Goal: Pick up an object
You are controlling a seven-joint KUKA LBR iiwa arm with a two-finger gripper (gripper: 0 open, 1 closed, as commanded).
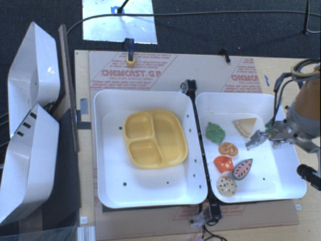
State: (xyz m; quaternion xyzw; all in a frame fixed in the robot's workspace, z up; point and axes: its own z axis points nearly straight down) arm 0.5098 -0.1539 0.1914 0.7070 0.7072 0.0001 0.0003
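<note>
1. No single object is named by the task; the candidates lie in the right bin (288, 185). The one closest to the gripper is the pale wedge (246, 126), resting toward the far side of that bin.
2. The other pieces are spread to the left and nearer side: a green piece (215, 132), a pretzel (228, 148), a red piece (223, 163), a watermelon slice (242, 168) and a cookie (226, 186). The red piece, the watermelon slice and the cookie are crowded close together.
3. The gripper (254, 140) is seen above the right bin, reached in from the right, with nothing visible between its fingers. Whether the fingers are parted or closed cannot be told at this resolution.
4. The relation that matters: the pale wedge lies just beside the fingertip, slightly left and toward the far side. Its long axis is judged to run roughly left to right.
5. A short shift far-left and a descent is judged to be what a pick of the wedge calls for; the pretzel lies near as an alternative.
6. In the left bin (108, 149) a yellow divided tray (154, 138) is found, well apart from the arm.
</note>
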